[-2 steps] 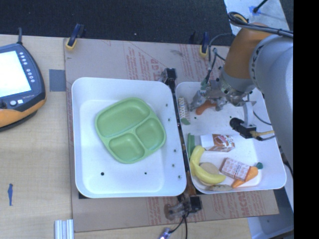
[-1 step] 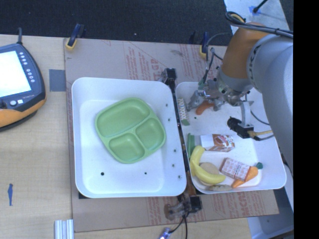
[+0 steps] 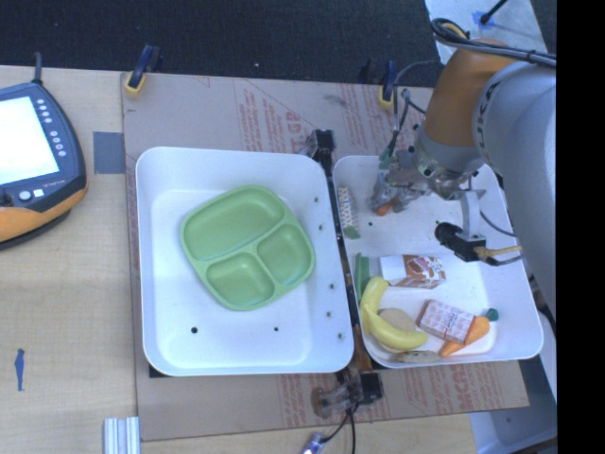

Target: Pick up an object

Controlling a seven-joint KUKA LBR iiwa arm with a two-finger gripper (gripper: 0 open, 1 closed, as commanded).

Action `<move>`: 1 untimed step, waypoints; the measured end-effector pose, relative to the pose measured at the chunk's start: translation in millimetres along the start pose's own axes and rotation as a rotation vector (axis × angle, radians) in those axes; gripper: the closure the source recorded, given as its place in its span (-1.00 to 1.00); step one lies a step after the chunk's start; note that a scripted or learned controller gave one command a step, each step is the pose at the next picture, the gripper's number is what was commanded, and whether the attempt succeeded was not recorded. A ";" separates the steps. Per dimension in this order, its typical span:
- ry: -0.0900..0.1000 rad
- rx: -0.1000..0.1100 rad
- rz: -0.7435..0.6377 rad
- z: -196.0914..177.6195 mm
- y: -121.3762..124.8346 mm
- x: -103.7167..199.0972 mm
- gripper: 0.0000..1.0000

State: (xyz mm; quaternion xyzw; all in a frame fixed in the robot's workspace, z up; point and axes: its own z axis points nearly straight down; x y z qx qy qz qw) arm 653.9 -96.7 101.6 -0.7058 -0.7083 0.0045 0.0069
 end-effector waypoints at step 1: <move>-0.002 -0.015 0.000 -90.7 -23.4 46.5 1.00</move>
